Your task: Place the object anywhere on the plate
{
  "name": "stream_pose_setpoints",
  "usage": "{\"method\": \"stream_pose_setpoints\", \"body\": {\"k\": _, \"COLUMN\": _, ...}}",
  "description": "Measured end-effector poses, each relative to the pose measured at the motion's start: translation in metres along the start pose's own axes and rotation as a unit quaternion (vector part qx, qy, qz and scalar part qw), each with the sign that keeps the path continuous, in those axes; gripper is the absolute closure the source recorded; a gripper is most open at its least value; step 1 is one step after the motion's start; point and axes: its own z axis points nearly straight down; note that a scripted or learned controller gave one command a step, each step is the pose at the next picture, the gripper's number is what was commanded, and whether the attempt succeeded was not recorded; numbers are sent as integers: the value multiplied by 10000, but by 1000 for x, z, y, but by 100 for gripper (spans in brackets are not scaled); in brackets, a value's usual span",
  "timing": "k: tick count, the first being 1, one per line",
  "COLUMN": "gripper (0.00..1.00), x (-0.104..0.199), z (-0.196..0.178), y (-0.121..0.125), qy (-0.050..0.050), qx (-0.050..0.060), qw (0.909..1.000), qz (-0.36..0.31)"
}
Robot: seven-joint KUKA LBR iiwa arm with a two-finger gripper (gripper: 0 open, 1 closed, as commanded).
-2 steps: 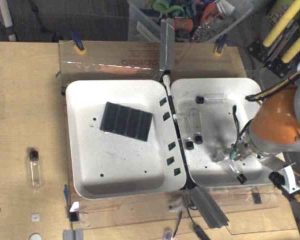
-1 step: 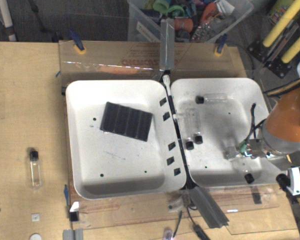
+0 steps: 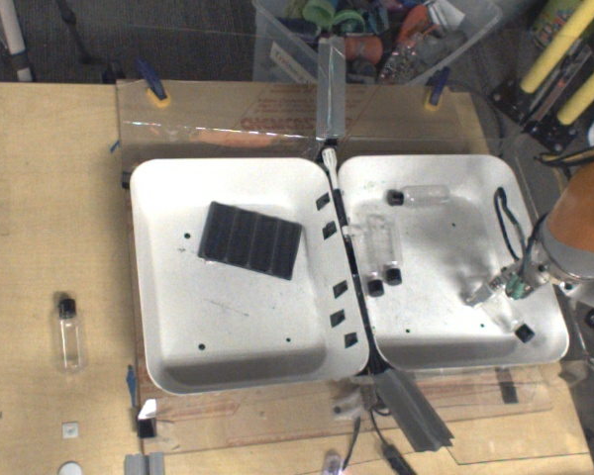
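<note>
The plate is a dark, ridged rectangle lying slightly tilted in the left bin. Several clear vials with black caps lie in the right bin: one near the back, two side by side next to the divider, and one at the front right corner. My gripper reaches in from the right, low over the right bin's right side, just above and behind the front right vial. I see nothing clearly held in it.
A further vial lies on the wooden bench left of the bins. A clear tub of colourful items stands behind the bins. Black clips run along the divider. A black cable loops over the right bin.
</note>
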Motion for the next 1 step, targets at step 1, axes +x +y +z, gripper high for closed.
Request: {"method": "stream_pose_setpoints", "body": {"k": 1, "gripper": 100, "x": -33, "z": 1, "y": 40, "qy": 58, "qx": -3, "qw": 9772, "qz": -2124}}
